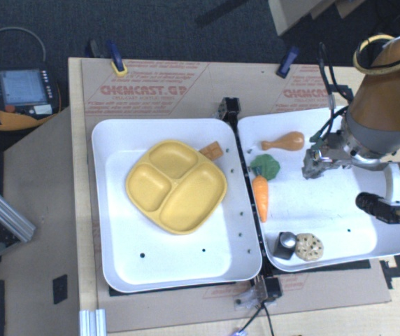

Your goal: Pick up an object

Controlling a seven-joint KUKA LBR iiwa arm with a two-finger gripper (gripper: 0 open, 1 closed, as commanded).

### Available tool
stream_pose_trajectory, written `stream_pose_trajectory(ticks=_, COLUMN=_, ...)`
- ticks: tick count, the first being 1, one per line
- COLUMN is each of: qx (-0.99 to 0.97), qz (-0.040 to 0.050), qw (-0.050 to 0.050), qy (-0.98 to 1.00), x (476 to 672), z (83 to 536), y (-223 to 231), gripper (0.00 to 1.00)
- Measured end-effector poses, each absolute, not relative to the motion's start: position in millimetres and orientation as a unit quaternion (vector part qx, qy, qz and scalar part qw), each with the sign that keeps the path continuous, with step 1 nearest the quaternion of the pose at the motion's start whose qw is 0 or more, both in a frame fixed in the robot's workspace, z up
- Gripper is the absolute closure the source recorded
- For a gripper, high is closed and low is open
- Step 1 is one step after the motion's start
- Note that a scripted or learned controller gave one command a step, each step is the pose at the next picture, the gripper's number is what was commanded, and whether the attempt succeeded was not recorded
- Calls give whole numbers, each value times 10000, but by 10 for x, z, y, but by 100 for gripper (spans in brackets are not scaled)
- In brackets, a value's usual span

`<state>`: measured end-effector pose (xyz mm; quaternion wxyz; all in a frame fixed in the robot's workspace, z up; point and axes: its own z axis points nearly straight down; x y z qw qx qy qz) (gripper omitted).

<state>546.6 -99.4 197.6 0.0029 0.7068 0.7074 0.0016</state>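
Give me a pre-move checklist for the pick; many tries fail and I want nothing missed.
1. Gripper over the right bin: ok.
2. An object between the gripper's tips: not ok, nothing seen there.
3. Targets within the right bin, namely drumstick, broccoli, carrot, cookie: ok.
4. Targets spaced apart: not ok, broccoli and carrot touch or nearly so.
5. Gripper lined up above one target: not ok, it sits right of the drumstick and broccoli.
6. Gripper height above bin floor: cannot tell.

Tool (pixel 315 165) above right bin (pixel 340 250), near carrot (pixel 260 196).
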Motion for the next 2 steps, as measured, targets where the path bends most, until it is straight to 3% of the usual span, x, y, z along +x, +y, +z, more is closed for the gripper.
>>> stream_pose_trajectory(ticks=2, qx=7066, qz=20, qw=36, qy=7076, x=5480, z=2954, y=-1048, gripper=100)
